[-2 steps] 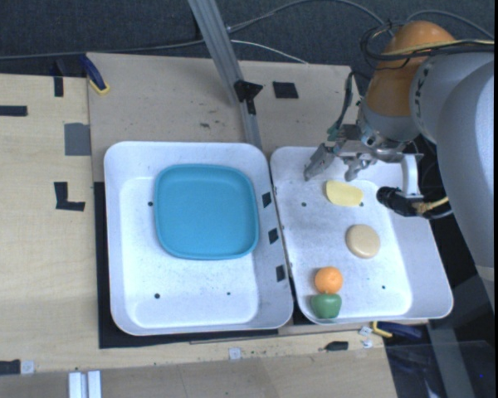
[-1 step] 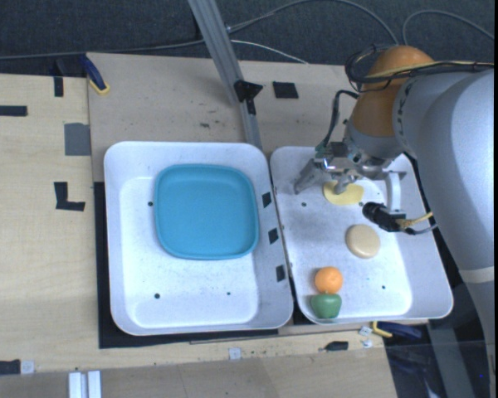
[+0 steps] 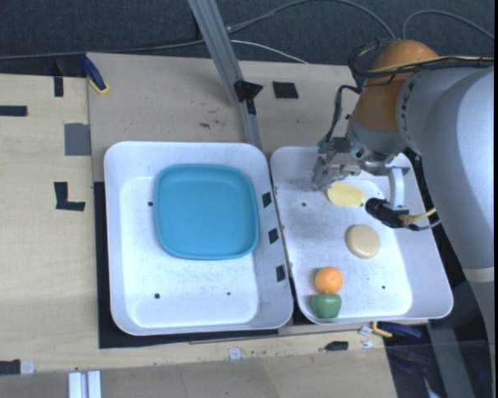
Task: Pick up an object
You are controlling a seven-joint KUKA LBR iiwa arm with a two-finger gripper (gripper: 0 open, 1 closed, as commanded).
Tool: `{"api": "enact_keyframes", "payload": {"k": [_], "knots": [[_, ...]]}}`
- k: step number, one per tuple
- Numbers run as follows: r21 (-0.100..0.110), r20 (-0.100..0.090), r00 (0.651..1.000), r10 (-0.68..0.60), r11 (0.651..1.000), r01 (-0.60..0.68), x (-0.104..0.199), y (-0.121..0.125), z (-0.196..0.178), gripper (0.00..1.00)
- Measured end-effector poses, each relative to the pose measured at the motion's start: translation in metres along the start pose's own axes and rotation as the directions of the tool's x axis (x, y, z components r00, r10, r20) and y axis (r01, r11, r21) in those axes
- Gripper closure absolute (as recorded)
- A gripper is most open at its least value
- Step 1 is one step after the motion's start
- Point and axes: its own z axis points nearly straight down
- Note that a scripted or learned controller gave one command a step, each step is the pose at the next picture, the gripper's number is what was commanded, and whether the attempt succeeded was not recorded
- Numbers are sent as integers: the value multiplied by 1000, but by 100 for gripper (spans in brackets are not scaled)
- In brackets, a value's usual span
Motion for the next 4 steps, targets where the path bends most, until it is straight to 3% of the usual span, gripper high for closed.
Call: {"api": "enact_keyframes", "payload": {"k": [2,3,4], "knots": [[-4,0,1000,1,1000,-1,-1,-6,-87,100],[-2,0,1000,1,1000,-1,-1,-5,-112,100],[1,-1,1000,-3,1000,3,55,-27,-106,100]]}}
